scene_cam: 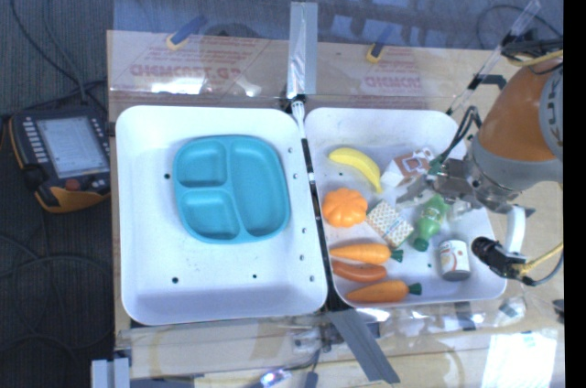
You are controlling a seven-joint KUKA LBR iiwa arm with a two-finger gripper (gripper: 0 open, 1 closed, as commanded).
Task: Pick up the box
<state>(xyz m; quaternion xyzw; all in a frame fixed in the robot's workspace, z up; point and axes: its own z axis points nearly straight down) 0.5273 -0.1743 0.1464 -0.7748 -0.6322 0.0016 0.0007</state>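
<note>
While the arm point(522, 134) reaches in from the right edge of my overhead feed, its end effector point(441, 178) hangs low over the right bin point(316, 194), and I cannot tell from this slant how it is set or whether anything sits in it. I see the box point(390, 223), a small pale carton with a chequered pattern, lying tilted near the middle of that bin, just beside the orange pumpkin point(344, 206) on its left and the green bottle point(428, 221) on its right. A yellow banana point(356, 167) lies above the pumpkin. Three carrots point(363, 253) are stacked along the near wall below the box. A small can point(453, 258) stands near the bin's right corner, and a red-and-white packet point(413, 165) rests close under the wrist. On my left, the other white bin point(146, 285) holds a blue divided plate point(230, 188). A handheld control pendant point(62, 153) rests on the floor beside the counter point(128, 57).
</note>
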